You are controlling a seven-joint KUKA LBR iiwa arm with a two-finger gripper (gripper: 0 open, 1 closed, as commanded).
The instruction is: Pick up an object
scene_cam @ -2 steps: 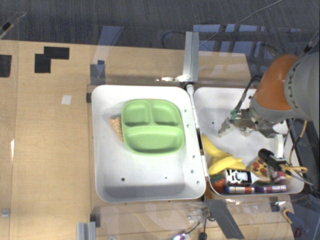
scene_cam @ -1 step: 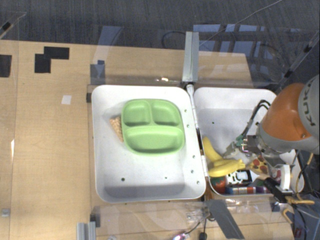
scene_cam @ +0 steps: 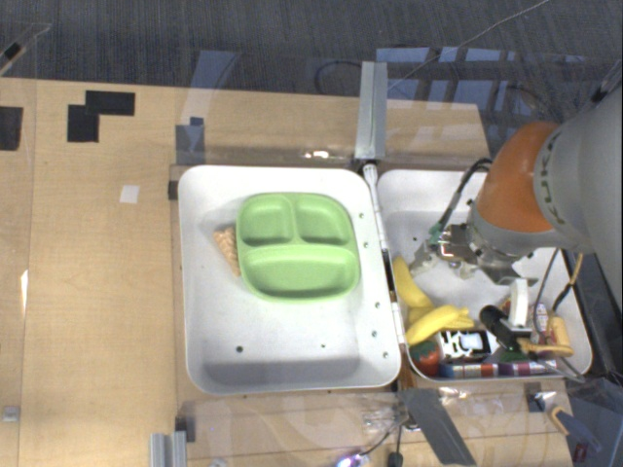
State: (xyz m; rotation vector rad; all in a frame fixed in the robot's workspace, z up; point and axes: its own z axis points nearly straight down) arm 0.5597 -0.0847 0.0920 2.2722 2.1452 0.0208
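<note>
Left of the pincer [scene_cam: 450, 251], the green divided plate [scene_cam: 295, 243] looks like smooth matt plastic in a glossy white plastic bin [scene_cam: 209, 261]. The desk [scene_cam: 88, 290] is pale, smooth wood. Below the pincer lie waxy yellow bananas [scene_cam: 435, 323].

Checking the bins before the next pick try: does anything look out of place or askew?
One thing: a tan, textured item pokes out from under the left edge of the green divided plate in the left bin, mostly hidden. The right bin has its objects, including bananas, crowded into the near end.
</note>
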